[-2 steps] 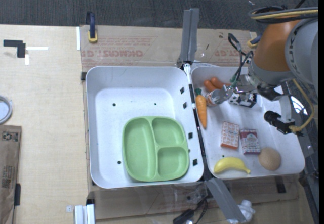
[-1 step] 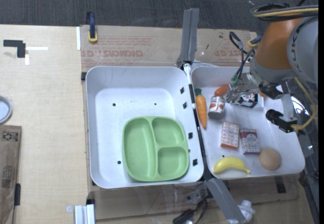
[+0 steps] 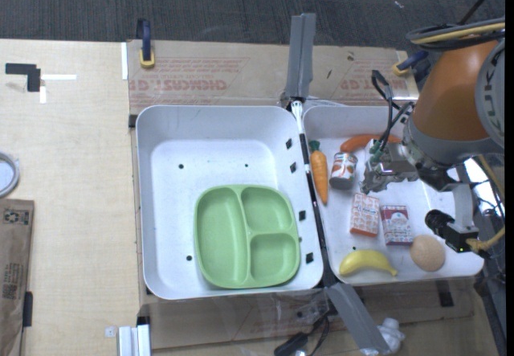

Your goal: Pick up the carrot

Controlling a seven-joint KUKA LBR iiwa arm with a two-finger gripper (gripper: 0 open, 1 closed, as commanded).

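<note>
The carrot [image 3: 320, 174], orange with a green top, lies lengthwise against the left wall of the right bin [image 3: 450, 272]. My gripper [image 3: 375, 175] hangs over the middle of that bin, to the right of the carrot, with a small can [image 3: 343, 169] between the two. Nothing shows in its grasp. The arm's orange band rises above it at the right. A second orange, elongated item [image 3: 356, 143] lies at the bin's back, partly hidden behind the gripper.
Below the gripper lie two small boxes [image 3: 365, 214] [image 3: 396, 224], a banana [image 3: 368, 263] and a tan ball [image 3: 427, 253]. The left bin [image 3: 161, 186] holds a green divided plate [image 3: 247, 235]. A grey divider post [image 3: 301, 57] stands between the bins.
</note>
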